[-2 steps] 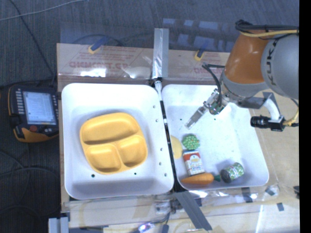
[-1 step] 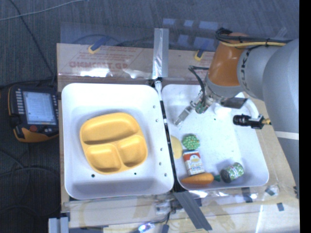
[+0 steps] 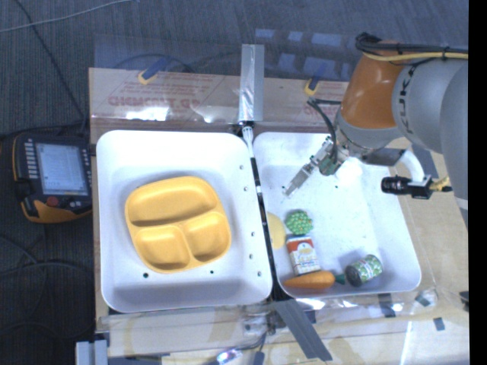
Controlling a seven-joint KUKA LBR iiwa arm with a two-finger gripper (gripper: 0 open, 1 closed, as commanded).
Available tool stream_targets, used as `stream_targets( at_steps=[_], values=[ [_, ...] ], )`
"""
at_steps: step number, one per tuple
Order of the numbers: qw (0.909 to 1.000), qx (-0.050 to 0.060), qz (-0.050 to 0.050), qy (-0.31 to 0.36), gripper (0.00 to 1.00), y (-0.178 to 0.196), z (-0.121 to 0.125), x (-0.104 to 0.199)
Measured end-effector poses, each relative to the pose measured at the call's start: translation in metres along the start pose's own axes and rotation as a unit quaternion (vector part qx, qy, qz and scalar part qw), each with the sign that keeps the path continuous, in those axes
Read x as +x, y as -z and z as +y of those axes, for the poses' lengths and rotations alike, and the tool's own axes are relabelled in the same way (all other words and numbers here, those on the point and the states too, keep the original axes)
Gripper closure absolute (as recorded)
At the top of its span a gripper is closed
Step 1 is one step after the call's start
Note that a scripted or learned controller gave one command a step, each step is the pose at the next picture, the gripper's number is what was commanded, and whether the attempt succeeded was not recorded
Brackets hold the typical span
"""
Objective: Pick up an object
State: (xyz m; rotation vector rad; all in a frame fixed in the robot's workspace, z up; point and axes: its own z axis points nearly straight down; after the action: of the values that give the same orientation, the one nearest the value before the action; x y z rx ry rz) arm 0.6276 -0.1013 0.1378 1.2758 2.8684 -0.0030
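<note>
Overhead, the claw hangs in the right bin; its spread cannot be told.

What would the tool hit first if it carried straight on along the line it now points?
Probably bare floor of the right bin: the tool points down-left toward the centre divider, with the green pea pod just beside that line. Depth is unclear.

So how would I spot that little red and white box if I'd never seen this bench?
Look at the right-hand white bin, not the one holding the yellow divided tray. Near its front left corner several small items cluster. The red and white carton lies between the green bumpy ball behind it and the orange carrot in front; it is the only boxy, printed one.
</note>
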Motion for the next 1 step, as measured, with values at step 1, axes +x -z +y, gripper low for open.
stream_targets(
  at_steps=[1],
  values=[
    [0.9966,0.001,0.003,-0.082,0.0,-0.0496,-0.0175,-0.0744]
  ],
)
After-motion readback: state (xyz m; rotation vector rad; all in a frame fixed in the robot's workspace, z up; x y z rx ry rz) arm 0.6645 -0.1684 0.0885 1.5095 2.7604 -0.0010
